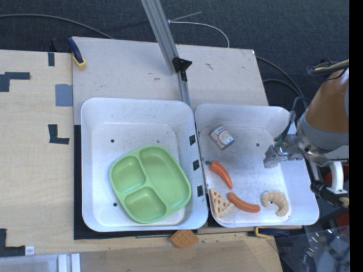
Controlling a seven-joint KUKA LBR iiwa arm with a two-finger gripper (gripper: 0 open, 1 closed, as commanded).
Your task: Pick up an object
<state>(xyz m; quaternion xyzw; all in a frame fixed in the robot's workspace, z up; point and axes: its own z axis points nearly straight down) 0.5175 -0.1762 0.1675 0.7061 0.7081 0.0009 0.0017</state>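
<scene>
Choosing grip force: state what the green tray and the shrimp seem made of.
Green tray: apparently moulded plastic, evenly coloured, with a soft sheen and rounded compartment walls. Shrimp: probably a plastic or rubber toy, pale tan and matte; too small to tell which.

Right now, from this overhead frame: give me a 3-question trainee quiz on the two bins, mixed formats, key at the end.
1. True or false: the green divided plate lies in the left bin.
2. Multiple choice: which item in the right bin lies nearest the pincer? A) pizza slice B) shrimp C) carrot
3. Fill in: the small can lies in the ____ bin.

Key
1. True.
2. B. The shrimp lies just below the pincer in the view; the carrot and pizza slice lie near the wall between the bins.
3. Right, above the carrot and the sausage.
</scene>
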